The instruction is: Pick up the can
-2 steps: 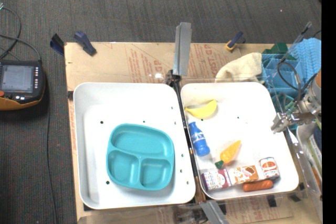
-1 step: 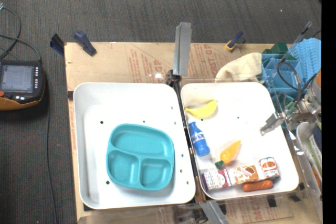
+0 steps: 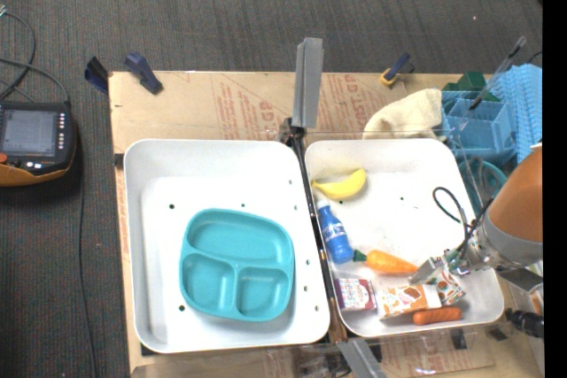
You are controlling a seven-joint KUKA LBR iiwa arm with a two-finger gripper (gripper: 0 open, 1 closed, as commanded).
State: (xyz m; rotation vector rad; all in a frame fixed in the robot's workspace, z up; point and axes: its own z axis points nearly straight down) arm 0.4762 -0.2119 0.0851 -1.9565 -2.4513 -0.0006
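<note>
can (image 3: 355,293) front of right bin (image 3: 403,157), left of gripper (image 3: 440,268); apart | grip: cannot tell

Can (image 3: 354,293): one small item, in the right bin (image 3: 399,181).

Short, squat body with a white label carrying red and dark purplish print; label text too small to read. Whether it stands or lies on its side cannot be told. Sits on the bin's floor in the near-left corner, close to the near rim and just inside the left wall. Nothing grips or covers it; its whole upper face shows.
</note>
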